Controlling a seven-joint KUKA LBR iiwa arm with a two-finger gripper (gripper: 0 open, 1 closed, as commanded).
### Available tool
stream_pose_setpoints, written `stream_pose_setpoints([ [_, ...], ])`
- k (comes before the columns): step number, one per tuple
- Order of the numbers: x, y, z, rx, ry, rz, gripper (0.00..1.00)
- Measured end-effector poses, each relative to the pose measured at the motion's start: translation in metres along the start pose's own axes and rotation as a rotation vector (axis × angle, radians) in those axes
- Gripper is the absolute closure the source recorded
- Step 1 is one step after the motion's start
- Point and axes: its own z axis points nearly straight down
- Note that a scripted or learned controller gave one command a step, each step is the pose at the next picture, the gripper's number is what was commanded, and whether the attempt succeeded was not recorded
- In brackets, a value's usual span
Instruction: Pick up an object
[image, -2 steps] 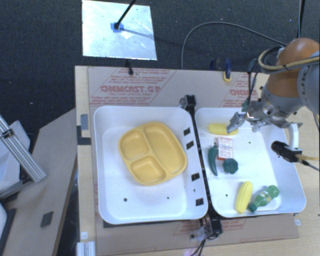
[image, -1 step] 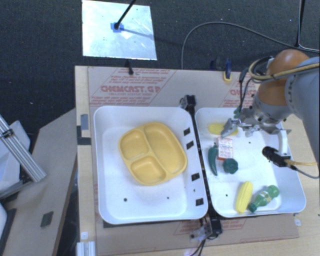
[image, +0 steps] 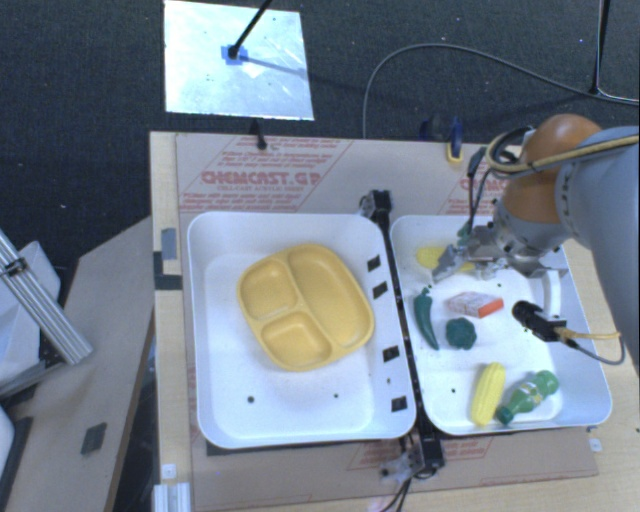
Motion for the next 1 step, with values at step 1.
stream_pose_setpoints([
  [1, -0.0007, -0.0003, -0.0101, 0.0, -0.002, -0.002, 1.0],
])
